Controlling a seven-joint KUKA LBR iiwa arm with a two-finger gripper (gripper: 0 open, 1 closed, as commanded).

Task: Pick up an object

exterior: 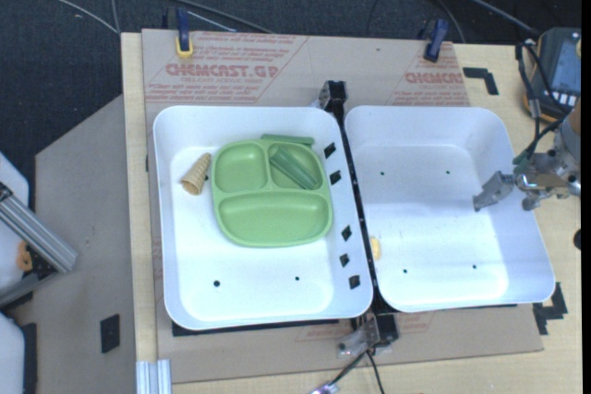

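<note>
Gripper (503, 189), grip state not discernible, sits at right bin's (434, 281) right edge; nearest objects, green plate (268, 217) and cone (195, 173), lie well leftward in left bin (249, 291), cone's axis tilted top-to-bottom.

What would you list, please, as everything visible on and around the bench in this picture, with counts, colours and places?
bins: two, white, side by side on the bench
divided plate: one, light green, in the left bin
green piece: one, darker green, in the plate's upper right compartment
cone: one, tan, in the left bin just left of the plate
small yellow bit: one, at the right bin's left edge
clamps: two, blue, at the board's far edge
claw: one, grey, over the right bin's right side
</note>
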